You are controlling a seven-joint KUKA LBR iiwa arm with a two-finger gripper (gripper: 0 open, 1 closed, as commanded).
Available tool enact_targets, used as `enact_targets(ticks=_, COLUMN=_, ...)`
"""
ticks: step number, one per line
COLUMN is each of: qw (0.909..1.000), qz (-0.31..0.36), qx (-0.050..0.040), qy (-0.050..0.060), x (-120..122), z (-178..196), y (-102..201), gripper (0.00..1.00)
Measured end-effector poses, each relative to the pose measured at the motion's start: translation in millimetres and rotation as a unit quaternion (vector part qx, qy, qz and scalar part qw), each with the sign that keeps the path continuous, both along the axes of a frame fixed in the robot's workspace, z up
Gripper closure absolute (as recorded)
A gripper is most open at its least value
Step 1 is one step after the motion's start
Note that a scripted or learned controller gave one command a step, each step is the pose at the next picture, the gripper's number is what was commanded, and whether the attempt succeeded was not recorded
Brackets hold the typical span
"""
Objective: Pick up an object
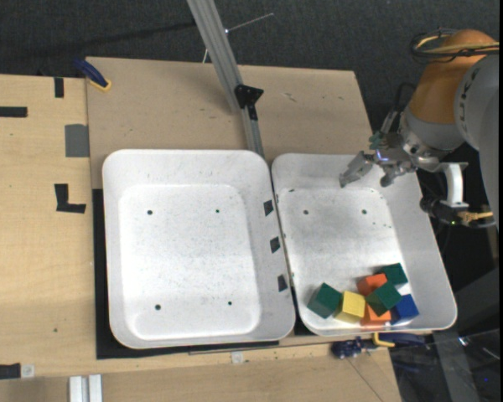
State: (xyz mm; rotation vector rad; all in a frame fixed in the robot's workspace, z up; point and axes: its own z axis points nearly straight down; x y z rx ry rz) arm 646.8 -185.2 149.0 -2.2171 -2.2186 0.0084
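While my gripper (pixel 370 171) hangs open, the blocks (pixel 365 297) far below sit squashed together, so I might slip.

Grey pole (pixel 220 40), blue clamp (pixel 93 73).

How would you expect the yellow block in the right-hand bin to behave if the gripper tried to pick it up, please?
The yellow block looks like a small rigid cube, so it should probably keep its shape and not roll. It sits touching a green block and an orange block, so fingers may nudge those neighbours. The gripper appears open above the bin's far end.
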Motion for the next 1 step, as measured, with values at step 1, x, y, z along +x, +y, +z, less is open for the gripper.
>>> enact_targets(ticks=1, qw=1.0000, qz=0.000, qx=0.0000, qy=0.000, x=-1.8, z=-54.8, y=1.1, gripper=0.00)
